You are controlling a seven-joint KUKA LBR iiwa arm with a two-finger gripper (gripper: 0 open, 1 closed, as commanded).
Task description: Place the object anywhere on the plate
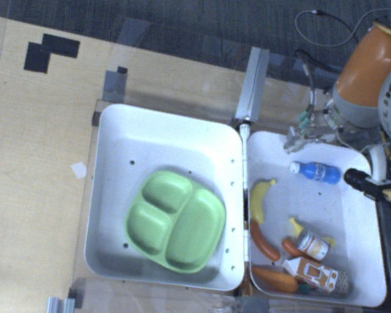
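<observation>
A green divided plate (176, 220) lies in the left white bin (111, 175), with nothing on it. My gripper (299, 136) hangs over the far left corner of the right bin (375, 282), above and to the left of a blue bottle (317, 172) lying on its side. The right bin also holds a yellow banana (259, 198) by the left wall, a red sausage (264, 244), a small yellow-capped bottle (309, 243), a printed carton (315, 273) and an orange sausage-like piece (275, 278) at the near edge.
A metal divider (251, 87) runs between the bins at the back. The grey arm with its orange band (378, 64) fills the upper right corner. A black handle-like part (367, 184) juts over the right bin's right wall. A wooden bench top (20, 182) lies to the left.
</observation>
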